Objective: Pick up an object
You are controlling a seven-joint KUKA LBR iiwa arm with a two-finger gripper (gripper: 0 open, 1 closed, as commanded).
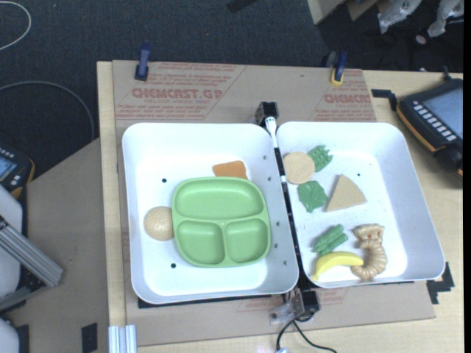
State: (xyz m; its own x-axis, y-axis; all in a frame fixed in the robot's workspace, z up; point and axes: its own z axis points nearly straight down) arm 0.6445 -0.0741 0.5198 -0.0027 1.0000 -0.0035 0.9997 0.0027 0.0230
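Nearest the camera, at the front of the right bin (412,160), a toy banana (337,262) lies touching a tan ridged toy, perhaps a shrimp (372,251), with a green vegetable piece (329,238) just behind. Any of these could be the object to pick up. Farther back in the same bin sit a tan wedge (344,193), a green leafy piece (311,195), a round cracker-like disc (299,167) and a small green sprig (320,155).

Everything rests on the bin floors, so judging from this, the pick has not begun: the whole approach, grasp and lift remain. The gripper's state cannot be told.

The left bin (140,160) holds a green three-compartment tray (221,221), a beige ball (158,223) touching its left edge and an orange block (230,169) behind it.

Both bins sit side by side on a cardboard-covered bench (184,87) clamped at the back. Around it lie dark carpet (73,20), cables, and a handheld control pendant (438,116) at right.
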